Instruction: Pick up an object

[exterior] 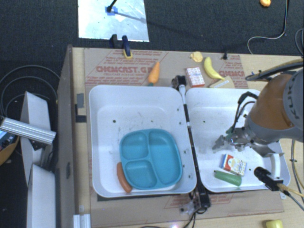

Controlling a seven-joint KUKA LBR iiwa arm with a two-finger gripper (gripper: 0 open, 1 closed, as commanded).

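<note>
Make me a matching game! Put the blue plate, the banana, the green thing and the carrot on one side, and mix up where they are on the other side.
Things:
1. blue plate
2. banana
3. green thing
4. carrot

Places:
A. in the right bin
B. on the cardboard behind the left bin
C. in the left bin
D. on the cardboard behind the right bin

Pairs: 1-C, 2-D, 3-A, 4-B
</note>
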